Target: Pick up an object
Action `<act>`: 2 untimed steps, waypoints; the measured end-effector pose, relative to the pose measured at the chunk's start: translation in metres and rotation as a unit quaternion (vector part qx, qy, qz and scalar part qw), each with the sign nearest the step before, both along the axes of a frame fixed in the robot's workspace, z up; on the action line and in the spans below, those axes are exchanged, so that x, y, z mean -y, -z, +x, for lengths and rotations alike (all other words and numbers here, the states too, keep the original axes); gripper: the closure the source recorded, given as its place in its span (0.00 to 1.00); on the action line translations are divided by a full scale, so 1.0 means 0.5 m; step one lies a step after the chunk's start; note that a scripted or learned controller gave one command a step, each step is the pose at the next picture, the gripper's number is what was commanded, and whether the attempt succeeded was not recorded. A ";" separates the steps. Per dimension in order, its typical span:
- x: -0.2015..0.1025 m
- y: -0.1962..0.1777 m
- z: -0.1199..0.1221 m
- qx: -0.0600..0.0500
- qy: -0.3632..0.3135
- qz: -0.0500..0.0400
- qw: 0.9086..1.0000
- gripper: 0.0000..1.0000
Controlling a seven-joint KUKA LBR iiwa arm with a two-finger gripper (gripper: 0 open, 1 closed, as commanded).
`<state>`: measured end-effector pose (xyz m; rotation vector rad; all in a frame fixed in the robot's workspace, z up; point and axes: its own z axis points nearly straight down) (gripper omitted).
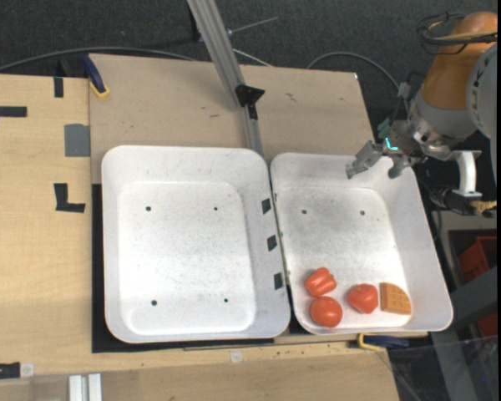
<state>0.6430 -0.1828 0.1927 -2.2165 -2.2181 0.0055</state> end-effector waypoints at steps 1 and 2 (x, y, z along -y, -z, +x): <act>0.000 -0.007 0.002 0.002 -0.001 -0.001 1.000 0.00; 0.008 0.121 -0.003 0.000 0.000 -0.001 1.000 0.00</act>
